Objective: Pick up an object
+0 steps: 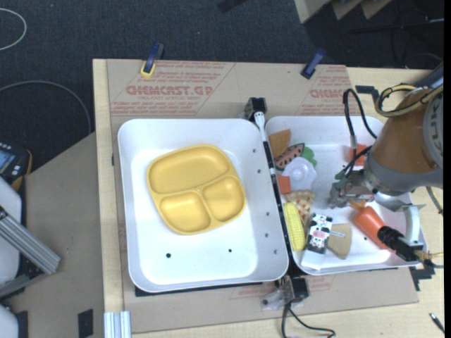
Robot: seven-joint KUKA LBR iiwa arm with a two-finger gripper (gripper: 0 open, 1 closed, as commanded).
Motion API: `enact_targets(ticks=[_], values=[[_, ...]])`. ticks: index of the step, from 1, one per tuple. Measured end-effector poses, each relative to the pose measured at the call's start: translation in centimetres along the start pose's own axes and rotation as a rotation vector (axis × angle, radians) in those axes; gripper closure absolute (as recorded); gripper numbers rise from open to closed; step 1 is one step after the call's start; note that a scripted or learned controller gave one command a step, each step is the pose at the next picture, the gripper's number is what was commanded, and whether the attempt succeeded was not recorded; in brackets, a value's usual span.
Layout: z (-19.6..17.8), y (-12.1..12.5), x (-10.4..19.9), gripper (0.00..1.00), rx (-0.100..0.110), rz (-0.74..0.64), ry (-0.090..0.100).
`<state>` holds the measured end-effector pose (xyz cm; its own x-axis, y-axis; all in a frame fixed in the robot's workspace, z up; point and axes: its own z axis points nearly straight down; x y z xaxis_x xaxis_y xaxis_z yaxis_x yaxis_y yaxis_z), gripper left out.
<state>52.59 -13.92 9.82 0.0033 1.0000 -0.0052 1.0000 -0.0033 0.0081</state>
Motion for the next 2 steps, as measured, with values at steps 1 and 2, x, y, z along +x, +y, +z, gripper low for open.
enact_targets(ticks=[1,2], values=[[-5.0,-0.3,0.9,1.0,0.005,-0.005,0.004],[-11.1,-0.1,1.6,1.0,0.001,-0.006,0.003]])
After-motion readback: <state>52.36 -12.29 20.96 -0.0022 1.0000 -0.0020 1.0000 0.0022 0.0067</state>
